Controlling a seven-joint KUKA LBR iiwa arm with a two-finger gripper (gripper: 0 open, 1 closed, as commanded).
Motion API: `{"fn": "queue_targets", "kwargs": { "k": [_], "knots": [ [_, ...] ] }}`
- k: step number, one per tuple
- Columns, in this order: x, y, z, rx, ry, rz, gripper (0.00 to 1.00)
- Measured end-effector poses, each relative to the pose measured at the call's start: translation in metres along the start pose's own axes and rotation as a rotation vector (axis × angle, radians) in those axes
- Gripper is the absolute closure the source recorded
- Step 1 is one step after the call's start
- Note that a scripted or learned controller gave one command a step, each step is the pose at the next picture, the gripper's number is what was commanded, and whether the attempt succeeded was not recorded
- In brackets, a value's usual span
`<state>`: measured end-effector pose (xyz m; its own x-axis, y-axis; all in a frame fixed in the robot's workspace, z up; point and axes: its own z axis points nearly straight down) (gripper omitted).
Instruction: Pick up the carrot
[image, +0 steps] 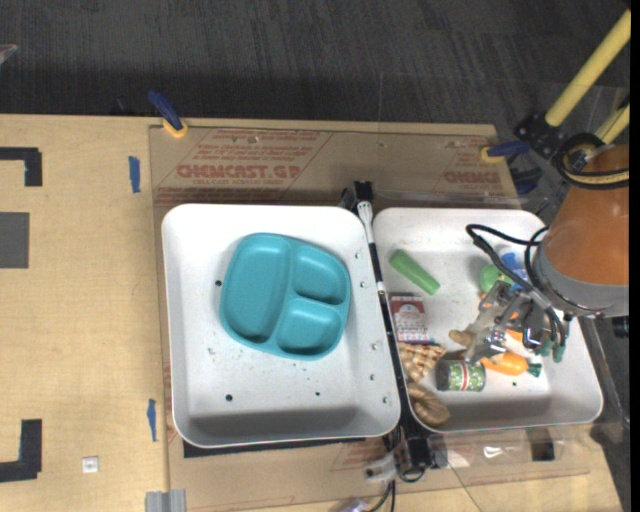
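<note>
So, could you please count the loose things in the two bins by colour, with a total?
Teal: 1, the divided plate
Green: 2, the cylinder and the can
Orange: 1, the carrot
Red and white: 1, the small packet
Tan: 1, an unclear item
Total: 6

Faded red lettering is printed along the top of the flat brown cardboard sheet under the bins; it appears to read "CHEMCAST GP" (the smaller lines above cannot be made out). Print on the small red-and-white packet is too small to be read.
</note>
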<state>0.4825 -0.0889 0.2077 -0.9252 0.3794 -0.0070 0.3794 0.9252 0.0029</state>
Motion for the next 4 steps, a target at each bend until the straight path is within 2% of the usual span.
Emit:
{"fn": "queue_targets", "kwargs": {
  "k": [1, 2, 3, 4],
  "knots": [
    [-0.023, 0.102, -0.015, -0.003, 0.000, -0.118, 1.00],
    [-0.056, 0.044, -0.103, 0.001, -0.008, -0.171, 1.00],
    [-0.054, 0.046, -0.100, 0.000, -0.001, -0.175, 0.00],
    [-0.037, 0.023, 0.022, 0.003, 0.013, -0.138, 0.00]
  ]
}}
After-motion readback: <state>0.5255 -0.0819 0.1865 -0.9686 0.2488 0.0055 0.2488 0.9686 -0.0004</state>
